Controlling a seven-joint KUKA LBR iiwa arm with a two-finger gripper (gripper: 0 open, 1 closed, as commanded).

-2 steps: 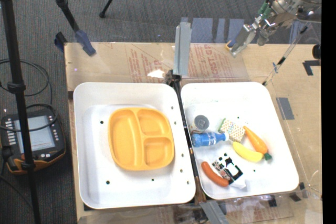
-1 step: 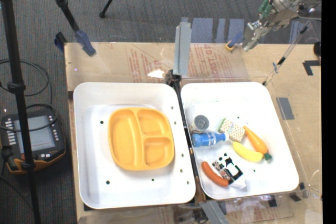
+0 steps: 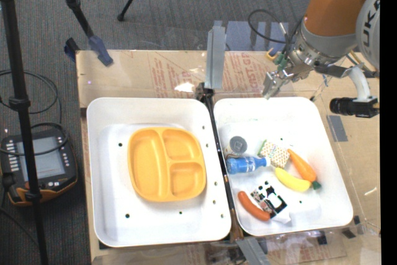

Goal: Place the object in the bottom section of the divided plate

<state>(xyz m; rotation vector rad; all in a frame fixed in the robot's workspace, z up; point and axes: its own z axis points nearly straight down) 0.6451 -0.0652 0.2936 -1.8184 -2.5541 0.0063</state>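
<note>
Claw (image 3: 273,83) empty, fingers slightly apart, above right bin (image 3: 329,133), divided plate (image 3: 166,163) unobstructed in left bin (image 3: 105,133)

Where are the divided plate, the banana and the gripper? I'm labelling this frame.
divided plate (image 3: 166,164): camera view, ridge between its sections.
banana (image 3: 291,180): camera view, middle of its yellow body.
gripper (image 3: 273,87): camera view, between its fingertips.

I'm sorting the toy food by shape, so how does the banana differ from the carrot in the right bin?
The banana is yellow all over; the carrot is orange with a green end. The banana is curved, the carrot straighter and tapered. The banana lies nearer the bin's front edge, the carrot just behind it. Both are elongated, slant the same way, and lie side by side in the right bin.
</note>
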